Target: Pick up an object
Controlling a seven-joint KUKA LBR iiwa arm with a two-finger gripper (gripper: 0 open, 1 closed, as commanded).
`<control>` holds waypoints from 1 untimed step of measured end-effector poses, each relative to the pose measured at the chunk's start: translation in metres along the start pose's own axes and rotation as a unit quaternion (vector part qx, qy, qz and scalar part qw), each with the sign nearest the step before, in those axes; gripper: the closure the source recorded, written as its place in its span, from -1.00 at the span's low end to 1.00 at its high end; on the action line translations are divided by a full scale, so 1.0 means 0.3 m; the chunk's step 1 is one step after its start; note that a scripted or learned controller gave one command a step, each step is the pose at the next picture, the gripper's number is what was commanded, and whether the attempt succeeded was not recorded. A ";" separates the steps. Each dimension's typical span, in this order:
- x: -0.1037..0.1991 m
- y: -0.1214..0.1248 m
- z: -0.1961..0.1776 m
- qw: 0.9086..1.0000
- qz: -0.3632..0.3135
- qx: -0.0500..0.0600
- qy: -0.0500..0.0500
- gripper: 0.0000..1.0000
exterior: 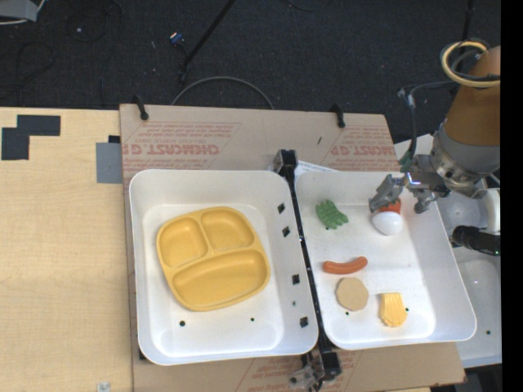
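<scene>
A: Dark floor lies behind the table point(57, 243); 2 white bins, the right bin point(445, 300) holding the food pieces. Anything lifted?

B: Not yet. The hand point(404, 194) hovers over the white-and-red egg-like piece point(388, 221) at the bin's far side, fingers spread, gripping nothing.

A: So the grasp remains.

B: Yes, I judge.

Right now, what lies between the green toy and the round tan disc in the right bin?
In the camera view, the red sausage lies between the green toy and the tan disc, on bare white bin floor.
</scene>
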State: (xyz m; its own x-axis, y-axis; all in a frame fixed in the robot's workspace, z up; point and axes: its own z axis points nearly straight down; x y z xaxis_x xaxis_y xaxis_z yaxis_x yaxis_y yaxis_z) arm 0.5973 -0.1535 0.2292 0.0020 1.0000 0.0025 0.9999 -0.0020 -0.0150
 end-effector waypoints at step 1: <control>0.001 0.008 -0.025 1.000 -0.001 -0.006 -0.001 -1.00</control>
State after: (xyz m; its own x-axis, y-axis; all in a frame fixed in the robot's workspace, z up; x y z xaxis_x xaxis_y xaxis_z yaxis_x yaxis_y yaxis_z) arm 0.5997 -0.1533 0.2367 -0.0004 1.0000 0.0009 1.0000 0.0004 -0.0033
